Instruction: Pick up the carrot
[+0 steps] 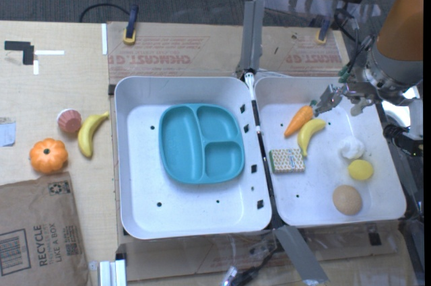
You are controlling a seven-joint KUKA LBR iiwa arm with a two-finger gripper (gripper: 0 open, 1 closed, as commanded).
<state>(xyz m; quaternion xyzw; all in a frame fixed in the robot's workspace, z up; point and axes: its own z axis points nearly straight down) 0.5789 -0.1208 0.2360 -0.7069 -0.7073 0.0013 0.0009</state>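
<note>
Right bin (397, 207), near edge: a tan egg (347, 200) at about 5 o'clock, a lemon (361, 170) just beyond it, a white lump (351, 148) past that. A patterned sponge (287, 161) lies at 8 o'clock.

Mid-bin: a small banana (310, 133), and touching its upper side the carrot (299, 121), at about 10 o'clock in the bin, lying slantwise with the thick end up toward 1 o'clock and the tip toward 7 o'clock.

Handling judgement: looks like a light, stiff toy with a smooth, tapered skin, likely to slip out toward the thin end. Best hold is across the thick half, closing from the free upper-left side and the banana side; the banana crowds one finger.

Far: the claw (331, 97) sits just beyond the carrot's thick end, at 1 o'clock from it, fingers apart a narrow gap with nothing between them. The arm (403, 29) comes in from 2 o'clock, wrist angled down-left.

Left bin (128, 163) holds a blue plate (202, 143).
</note>
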